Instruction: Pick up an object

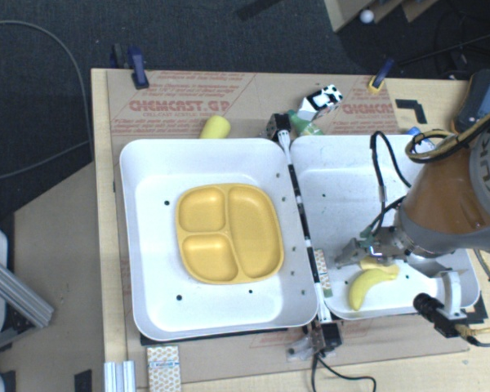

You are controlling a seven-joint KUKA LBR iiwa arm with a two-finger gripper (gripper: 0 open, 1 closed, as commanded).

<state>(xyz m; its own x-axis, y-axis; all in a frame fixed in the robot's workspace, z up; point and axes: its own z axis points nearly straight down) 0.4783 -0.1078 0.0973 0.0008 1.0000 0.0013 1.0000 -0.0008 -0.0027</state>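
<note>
One banana (pixel 370 285) in right bin (pixel 343 188).

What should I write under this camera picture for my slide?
Robot gripper lowered over a banana in the right bin.

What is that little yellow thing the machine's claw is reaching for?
Look in the right-hand white bin, toward its near edge. Just below the gripper lies a banana, small, curved and pale yellow. It is far smaller than the yellow divided plate in the left bin.
</note>
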